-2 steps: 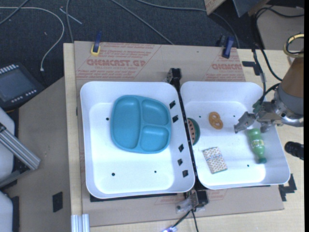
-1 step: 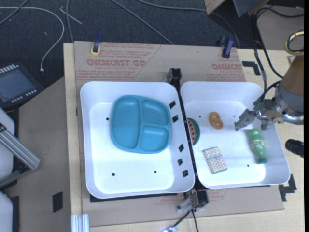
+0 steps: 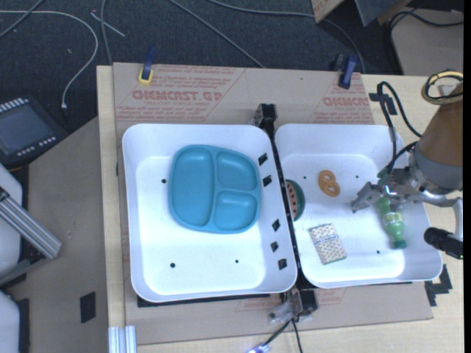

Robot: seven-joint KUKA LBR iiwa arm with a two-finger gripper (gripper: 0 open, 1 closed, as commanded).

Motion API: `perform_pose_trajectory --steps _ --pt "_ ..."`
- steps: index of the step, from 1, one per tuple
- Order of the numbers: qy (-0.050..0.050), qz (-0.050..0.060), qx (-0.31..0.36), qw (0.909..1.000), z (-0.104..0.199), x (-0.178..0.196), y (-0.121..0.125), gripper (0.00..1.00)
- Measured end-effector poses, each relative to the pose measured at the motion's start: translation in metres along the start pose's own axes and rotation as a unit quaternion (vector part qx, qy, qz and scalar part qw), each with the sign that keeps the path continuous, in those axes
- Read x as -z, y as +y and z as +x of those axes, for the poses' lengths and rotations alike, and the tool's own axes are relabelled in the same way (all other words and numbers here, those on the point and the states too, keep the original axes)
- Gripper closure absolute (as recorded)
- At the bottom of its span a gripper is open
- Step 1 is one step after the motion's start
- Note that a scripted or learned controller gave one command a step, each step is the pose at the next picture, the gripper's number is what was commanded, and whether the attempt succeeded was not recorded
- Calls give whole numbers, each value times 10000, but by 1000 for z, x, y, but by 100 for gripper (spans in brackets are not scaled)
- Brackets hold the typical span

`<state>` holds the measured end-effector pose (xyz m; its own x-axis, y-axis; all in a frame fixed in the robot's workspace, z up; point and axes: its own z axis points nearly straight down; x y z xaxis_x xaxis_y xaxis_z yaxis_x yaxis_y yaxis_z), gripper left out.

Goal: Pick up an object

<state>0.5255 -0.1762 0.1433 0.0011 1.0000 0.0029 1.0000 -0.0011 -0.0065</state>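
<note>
In the right bin (image 3: 346,142) my gripper (image 3: 376,199) hangs low at the right side, open, with one grey finger (image 3: 362,198) spread out to the left. A green bottle (image 3: 394,225) lies just below and right of it, its upper end close under the gripper. I cannot see the bottle held between the fingers. A brown pretzel (image 3: 328,182) lies to the gripper's left. A patterned square packet (image 3: 327,243) sits lower in the bin.
A round green and brown object (image 3: 295,199) lies against the right bin's left wall. The left bin (image 3: 147,256) holds a blue divided plate (image 3: 215,188). Black clips line the divider between the bins. Cables trail at the arm's right.
</note>
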Motion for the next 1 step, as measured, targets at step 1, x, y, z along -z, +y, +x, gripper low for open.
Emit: perform_pose_trajectory --steps 1 --pt "13 -8 11 10000 2 -52 0 0"
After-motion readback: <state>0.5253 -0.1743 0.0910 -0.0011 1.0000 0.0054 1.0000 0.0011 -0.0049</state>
